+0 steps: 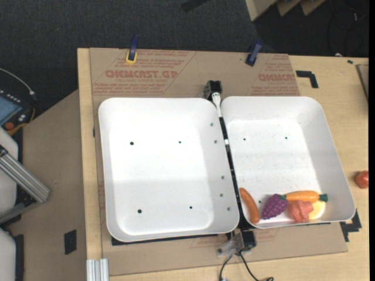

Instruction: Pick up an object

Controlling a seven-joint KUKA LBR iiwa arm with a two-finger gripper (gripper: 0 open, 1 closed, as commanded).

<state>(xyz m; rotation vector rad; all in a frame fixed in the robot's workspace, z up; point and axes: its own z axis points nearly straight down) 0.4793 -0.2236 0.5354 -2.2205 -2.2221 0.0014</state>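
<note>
Nothing's getting picked up yet: the toy food, a carrot (pixel 303 196), grapes (pixel 274 206) and a sausage (pixel 249 205), is all sitting in the right bin's (pixel 281 151) near corner. Can't tell the gripper's state.

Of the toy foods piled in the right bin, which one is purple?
The bunch of grapes, at the near edge of the right bin. It is the one purple piece; the sausage to its left is orange-red and the carrot to its right is orange.
</note>
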